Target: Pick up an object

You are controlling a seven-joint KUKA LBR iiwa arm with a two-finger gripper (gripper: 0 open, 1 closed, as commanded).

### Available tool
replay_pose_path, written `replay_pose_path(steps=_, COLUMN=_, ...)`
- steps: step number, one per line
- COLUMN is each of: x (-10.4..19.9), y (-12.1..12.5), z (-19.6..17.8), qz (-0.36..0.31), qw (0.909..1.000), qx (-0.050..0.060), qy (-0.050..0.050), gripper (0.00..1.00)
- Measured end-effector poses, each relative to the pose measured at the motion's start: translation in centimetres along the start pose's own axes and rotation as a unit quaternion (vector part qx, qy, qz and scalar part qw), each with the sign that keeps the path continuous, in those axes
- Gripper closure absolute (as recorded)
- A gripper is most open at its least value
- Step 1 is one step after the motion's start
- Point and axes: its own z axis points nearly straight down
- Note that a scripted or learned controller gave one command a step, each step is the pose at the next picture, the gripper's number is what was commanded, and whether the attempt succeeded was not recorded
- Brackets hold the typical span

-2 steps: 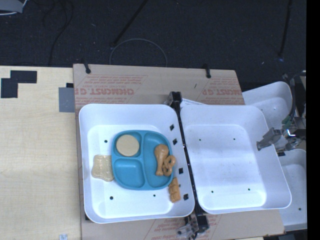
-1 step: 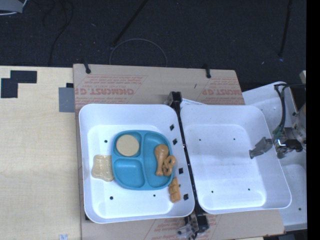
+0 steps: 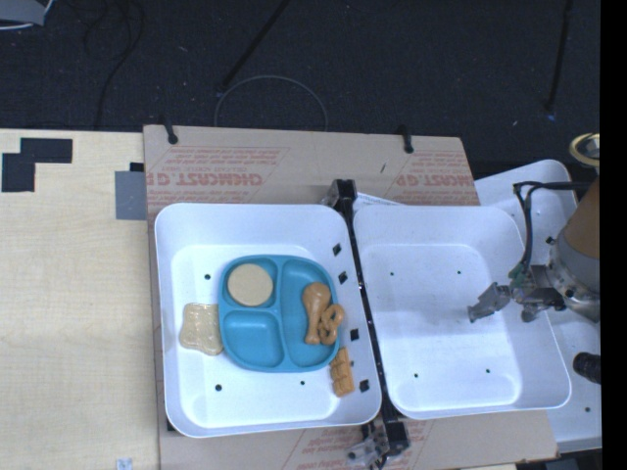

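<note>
Tool (image 3: 487,306) hovering over right bin (image 3: 441,399), finger state unclear, nothing seen between them. Blue tray (image 3: 257,341) sitting in left bin (image 3: 186,233), carrying round cracker (image 3: 249,284) and pretzel (image 3: 321,313).

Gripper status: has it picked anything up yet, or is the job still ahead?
Nothing looks done. The gripper sits over the right bin, nothing between its fingers. The blue tray, round cookie, pretzel and cracker lie in the left bin. Reaching, grasping and lifting remain.
</note>
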Motion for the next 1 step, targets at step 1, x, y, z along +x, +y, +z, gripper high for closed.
replay_pose_path(steps=1, x=-0.09, y=-0.03, z=6.42, qz=0.000, qw=1.0000, qx=0.000, qy=0.000, gripper=0.00)
